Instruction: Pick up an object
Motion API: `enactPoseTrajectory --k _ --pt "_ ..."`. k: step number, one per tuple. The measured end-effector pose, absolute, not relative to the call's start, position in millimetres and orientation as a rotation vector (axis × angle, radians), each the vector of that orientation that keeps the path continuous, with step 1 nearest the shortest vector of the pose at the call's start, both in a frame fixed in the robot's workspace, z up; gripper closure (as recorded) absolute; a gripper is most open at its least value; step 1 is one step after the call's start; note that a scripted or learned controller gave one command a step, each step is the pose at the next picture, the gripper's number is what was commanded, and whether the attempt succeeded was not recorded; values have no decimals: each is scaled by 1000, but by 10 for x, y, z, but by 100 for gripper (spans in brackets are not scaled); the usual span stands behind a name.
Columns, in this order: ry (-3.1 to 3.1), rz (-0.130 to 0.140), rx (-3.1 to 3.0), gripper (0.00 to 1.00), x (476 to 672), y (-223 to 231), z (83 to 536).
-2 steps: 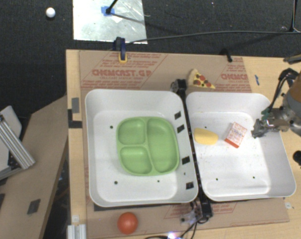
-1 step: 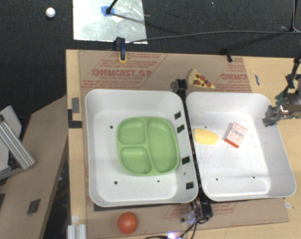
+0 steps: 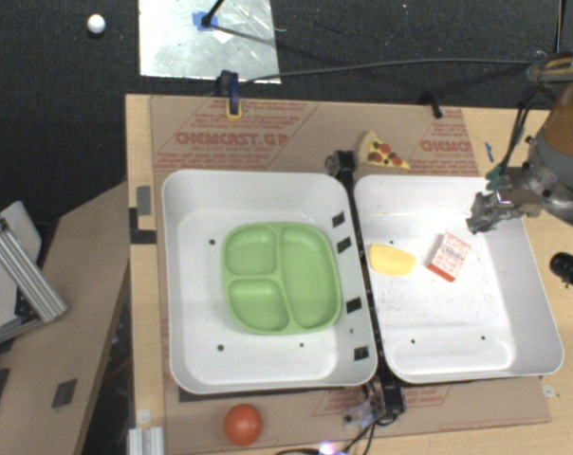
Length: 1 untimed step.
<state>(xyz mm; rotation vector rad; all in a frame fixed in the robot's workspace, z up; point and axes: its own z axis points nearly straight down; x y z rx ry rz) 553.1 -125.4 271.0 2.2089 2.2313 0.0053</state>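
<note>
In the right bin [image 3: 514, 349] lie a yellow wedge-shaped piece [image 3: 392, 260] near its left wall and a small red-and-white box [image 3: 449, 256] to the right of it. My gripper [image 3: 483, 217] hangs over the bin's upper right part, up and to the right of the box and apart from it. Nothing shows between its fingers.
The left bin [image 3: 187, 254] bears a green divided plate [image 3: 281, 277]. A toy pizza slice [image 3: 383, 152] lies on the board behind the bins. A red ball [image 3: 243, 424] sits in front of the left bin. A black clamp strip [image 3: 357, 282] joins the bins.
</note>
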Motion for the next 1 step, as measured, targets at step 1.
enactPoseTrajectory --k 1 --pt "2232 4 2209 100 5703 -700 2622"
